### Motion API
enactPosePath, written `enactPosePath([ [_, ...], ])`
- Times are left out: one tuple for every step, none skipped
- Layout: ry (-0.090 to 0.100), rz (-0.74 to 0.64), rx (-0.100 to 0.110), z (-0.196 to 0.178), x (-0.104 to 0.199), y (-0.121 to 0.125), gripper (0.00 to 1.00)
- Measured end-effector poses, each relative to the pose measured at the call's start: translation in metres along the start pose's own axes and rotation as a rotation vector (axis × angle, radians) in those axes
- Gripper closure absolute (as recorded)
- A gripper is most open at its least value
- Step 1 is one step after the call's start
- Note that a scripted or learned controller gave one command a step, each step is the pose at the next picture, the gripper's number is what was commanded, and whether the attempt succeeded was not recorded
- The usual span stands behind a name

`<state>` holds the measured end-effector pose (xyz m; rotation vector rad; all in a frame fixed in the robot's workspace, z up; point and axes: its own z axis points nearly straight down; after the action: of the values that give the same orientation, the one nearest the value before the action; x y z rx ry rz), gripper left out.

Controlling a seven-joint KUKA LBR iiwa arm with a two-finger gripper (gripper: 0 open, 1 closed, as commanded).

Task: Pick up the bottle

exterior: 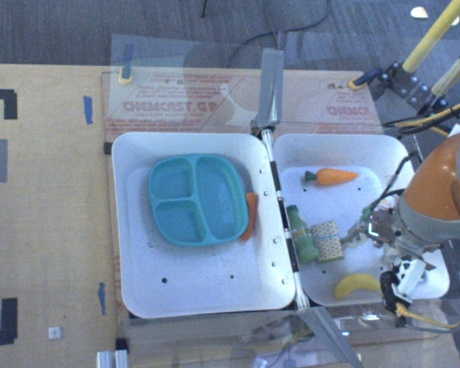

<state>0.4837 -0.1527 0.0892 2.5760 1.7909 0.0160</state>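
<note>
Early in the task, judging by the layout: no hold on the bottle point(299, 234) yet. Green, lying on its side in the right bin point(368, 148), along the wall shared with the left bin point(130, 228), cap toward the far end. Touching or just beside a patterned packet point(327, 241) on its right. Elsewhere in the same bin, a carrot point(333, 176) near the far wall and a banana point(356, 284) near the near wall, both apart from the bottle. In the left bin, a teal divided plate point(199, 199) with a small orange piece point(251, 215) at its right edge. Over the right part of the right bin, the gripper point(366, 227), just right of the packet, apart from the bottle, with the packet between. Impossible to tell whether spread or closed; nothing visibly held. Left to do, by this reading: cross over the packet, line up across the bottle's long axis, descend, close, lift clear. Likely hindrances: the wall tight on one side, the packet on the other.
</note>
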Motion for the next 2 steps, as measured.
enactPosePath([
  [-0.006, 0.314, -0.004, 0.0003, 0.0488, -0.0195, 0.00],
  [-0.003, 0.689, -0.005, 0.0003, 0.0459, -0.0172, 0.00],
])
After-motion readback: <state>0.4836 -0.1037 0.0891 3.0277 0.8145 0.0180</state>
